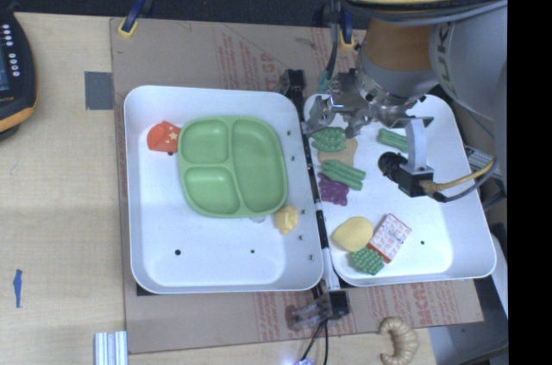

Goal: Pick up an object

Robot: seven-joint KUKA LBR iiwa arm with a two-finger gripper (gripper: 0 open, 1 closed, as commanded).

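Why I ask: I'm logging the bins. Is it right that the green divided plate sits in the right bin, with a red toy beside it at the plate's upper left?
Not quite. The camera view shows the green divided plate in the left bin, not the right one. The red toy does lie at its upper left.

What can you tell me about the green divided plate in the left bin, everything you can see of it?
The green divided plate is a pale green tray with rounded corners that looks like plastic. Raised ridges split it into three compartments, two on the far side and one nearer the camera. It lies flat, turned slightly askew, in the far half of the left bin. A red piece with a star sits at its left edge, and a small yellow piece sits at its near right corner.
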